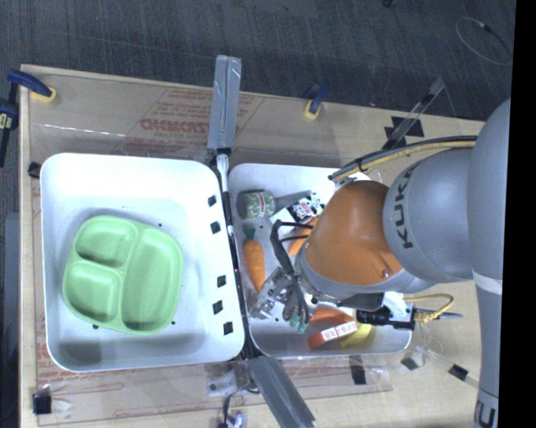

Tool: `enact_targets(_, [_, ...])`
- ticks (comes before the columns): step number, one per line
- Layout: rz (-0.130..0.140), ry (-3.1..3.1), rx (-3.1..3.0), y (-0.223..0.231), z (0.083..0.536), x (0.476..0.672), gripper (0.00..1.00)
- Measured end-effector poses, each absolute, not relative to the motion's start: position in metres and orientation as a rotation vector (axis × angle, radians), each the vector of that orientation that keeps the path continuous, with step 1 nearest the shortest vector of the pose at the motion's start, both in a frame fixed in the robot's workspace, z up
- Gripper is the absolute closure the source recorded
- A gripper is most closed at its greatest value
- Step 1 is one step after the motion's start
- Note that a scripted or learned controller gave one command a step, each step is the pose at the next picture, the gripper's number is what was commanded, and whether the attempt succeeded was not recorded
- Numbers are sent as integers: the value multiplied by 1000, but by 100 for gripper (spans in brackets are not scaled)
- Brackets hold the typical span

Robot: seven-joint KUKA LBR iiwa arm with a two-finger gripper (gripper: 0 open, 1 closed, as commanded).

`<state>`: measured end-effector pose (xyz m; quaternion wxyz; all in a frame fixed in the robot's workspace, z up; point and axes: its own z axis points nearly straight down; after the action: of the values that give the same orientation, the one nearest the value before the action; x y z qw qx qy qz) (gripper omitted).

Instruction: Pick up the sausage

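Note:
The sausage (331, 331), a reddish-brown piece with a white label, lies near the front wall of the right bin (278, 178). My gripper (279, 300) hangs low in that bin, just left of the sausage and below an orange carrot (255, 263). The orange wrist band (351, 234) and the grey arm cover the bin's middle and right side. Nothing shows as held.
A greenish bottle (256, 203) lies at the back of the right bin, and a yellow item (362, 334) rests beside the sausage. The left bin (61, 177) holds a green divided plate (124, 272). Cables (428, 306) run along the arm.

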<state>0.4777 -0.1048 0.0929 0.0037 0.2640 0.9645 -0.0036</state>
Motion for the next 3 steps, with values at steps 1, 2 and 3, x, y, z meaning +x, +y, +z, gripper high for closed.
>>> enact_targets(1, [1, 2930, 1128, -41, 192, 500, 100])
enact_targets(2, [-1, 2912, 1182, -116, 147, 477, 100])
enact_targets(3, [-1, 3072, 643, -155, 193, 478, 100])
